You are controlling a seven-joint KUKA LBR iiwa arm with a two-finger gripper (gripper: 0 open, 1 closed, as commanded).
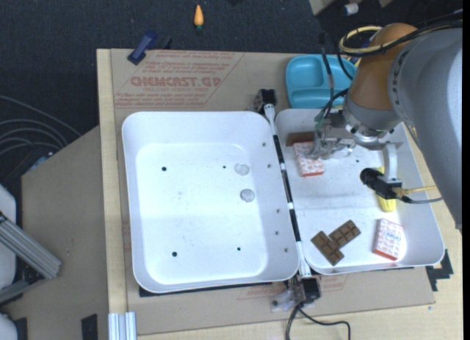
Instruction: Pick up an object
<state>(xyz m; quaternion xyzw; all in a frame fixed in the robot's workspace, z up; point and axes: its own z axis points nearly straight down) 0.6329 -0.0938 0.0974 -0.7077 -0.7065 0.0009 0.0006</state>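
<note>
Far-left corner of the right bin: arm reaches in from the right, jaws low over a pink-and-white packet just right of the divider between the 2 bins.

- Jaws: can't tell how wide they stand or whether they have hold of anything; the wrist hides that spot.
- Packet looks flat on the bin floor. My read: approach done, grasp unconfirmed, lift still to do. Nothing is visibly off the floor.
- Other candidates in the same bin: a small brown piece just far of the packet, a brown segmented bar at the near side, and a 2nd pink-and-white packet near right.
- Left bin: 2 small round grey marks on its floor.

Writing:
- Cardboard sheet under the bins has red print on its far strip reading "CHEMCAST GP". The smaller line above it is too fine to read.
- Print on both packets is too small to make out.
- Teal tub beyond the right bin shows no readable label.
</note>
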